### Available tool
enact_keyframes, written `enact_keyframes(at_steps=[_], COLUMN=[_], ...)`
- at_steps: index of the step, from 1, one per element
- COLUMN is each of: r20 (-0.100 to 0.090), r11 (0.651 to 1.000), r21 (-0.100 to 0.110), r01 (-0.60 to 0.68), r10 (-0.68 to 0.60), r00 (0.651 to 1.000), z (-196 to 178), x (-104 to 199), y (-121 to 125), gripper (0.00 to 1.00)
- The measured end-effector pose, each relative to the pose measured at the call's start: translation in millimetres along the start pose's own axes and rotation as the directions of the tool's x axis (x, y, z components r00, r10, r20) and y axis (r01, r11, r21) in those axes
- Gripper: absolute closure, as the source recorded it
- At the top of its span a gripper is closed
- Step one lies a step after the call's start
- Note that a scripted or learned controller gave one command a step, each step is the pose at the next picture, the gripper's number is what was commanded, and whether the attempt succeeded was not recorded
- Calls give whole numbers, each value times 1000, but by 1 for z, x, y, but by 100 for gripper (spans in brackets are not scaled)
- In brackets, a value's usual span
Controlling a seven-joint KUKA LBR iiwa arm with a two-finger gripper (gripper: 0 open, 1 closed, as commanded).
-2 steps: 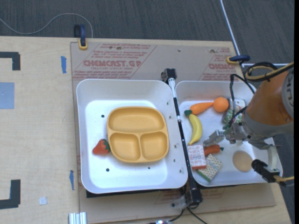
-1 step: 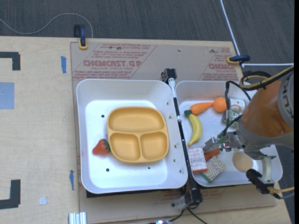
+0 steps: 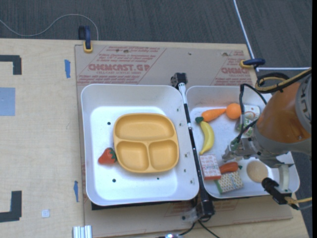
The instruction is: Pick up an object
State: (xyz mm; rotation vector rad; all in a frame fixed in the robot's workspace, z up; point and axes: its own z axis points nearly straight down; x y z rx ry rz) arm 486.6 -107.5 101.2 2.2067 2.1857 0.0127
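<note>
The right bin (image 3: 218,94) holds several toy foods. A yellow banana (image 3: 206,136) lies along its left side, with a carrot (image 3: 213,114) and an orange (image 3: 234,111) at the back. Near the front lie a pink and white packet (image 3: 209,166), a small red piece (image 3: 229,168), a dotted box (image 3: 230,182) and a beige round item (image 3: 256,172). My gripper (image 3: 231,151) hangs low over the middle of this bin, just above the red piece and right of the banana. The arm's orange band (image 3: 283,117) hides the bin's right part.
The left bin (image 3: 99,133) holds a yellow divided plate (image 3: 146,142) and a toy strawberry (image 3: 107,156) at the plate's left. A black clamp (image 3: 179,79) sits at the back between the bins. Cardboard (image 3: 124,63) lies under both bins.
</note>
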Motion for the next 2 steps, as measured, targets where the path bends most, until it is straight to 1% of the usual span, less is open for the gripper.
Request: enact_keyframes(at_steps=[1, 2], r20=[-21, -20], r11=[999, 1000], r21=[29, 27], r01=[12, 12], r10=[-11, -11], r00=[1000, 1000], z=[-85, -111], x=[71, 124], y=[-4, -4], gripper=[100, 100])
